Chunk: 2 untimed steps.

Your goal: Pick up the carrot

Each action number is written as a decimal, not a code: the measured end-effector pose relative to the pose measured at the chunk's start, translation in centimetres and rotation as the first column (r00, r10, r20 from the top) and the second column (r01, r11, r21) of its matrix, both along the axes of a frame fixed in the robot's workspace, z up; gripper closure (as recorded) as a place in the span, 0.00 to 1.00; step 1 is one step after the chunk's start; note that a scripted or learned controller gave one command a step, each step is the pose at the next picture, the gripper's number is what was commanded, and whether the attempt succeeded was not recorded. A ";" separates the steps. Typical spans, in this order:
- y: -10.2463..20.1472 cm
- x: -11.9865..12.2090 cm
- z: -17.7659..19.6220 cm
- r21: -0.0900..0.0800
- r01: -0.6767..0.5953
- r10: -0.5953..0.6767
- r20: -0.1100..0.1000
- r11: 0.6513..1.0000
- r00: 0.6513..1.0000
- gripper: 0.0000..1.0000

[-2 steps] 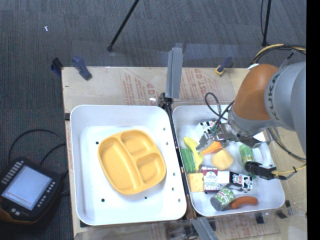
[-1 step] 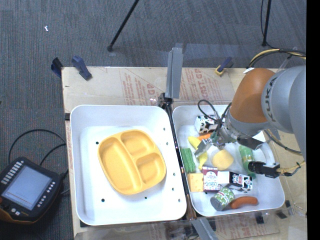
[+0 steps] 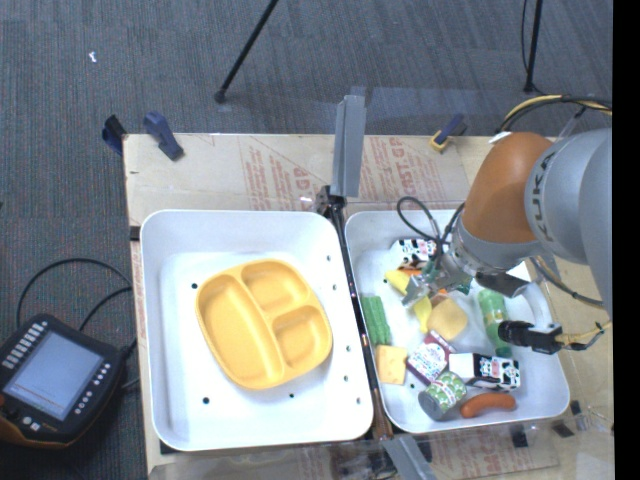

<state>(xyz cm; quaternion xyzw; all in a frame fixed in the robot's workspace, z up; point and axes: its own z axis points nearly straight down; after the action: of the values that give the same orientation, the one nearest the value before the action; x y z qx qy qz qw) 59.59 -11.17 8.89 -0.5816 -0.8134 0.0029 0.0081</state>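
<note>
Orange carrot (image 3: 488, 404), lying flat, front right corner of right bin

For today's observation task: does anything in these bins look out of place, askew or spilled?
Nothing is spilled or damaged. The yellow tray lies askew in the left bin, its edges turned against the bin's walls. The toy foods are jumbled in the right bin, with the gripper down among them.

I see two white bins (image 3: 160, 268) on a brown cardboard-covered desk (image 3: 250, 168) printed with red lettering, the left one bearing a yellow sectioned plate (image 3: 263, 323). In the right bin lie a green strip (image 3: 375, 319), an orange-red carrot (image 3: 488, 404) and black-and-white cow-patterned cartons (image 3: 497, 370). My arm (image 3: 560, 203) is grey with an orange band.
</note>
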 end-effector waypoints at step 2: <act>6.7 -6.0 10.1 -0.005 0.117 -0.117 0.001 0.993 0.993 1.00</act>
<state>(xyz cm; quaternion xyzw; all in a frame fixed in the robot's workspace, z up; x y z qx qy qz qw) 53.54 -4.47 18.95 -0.6283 -0.7779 0.0041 0.0066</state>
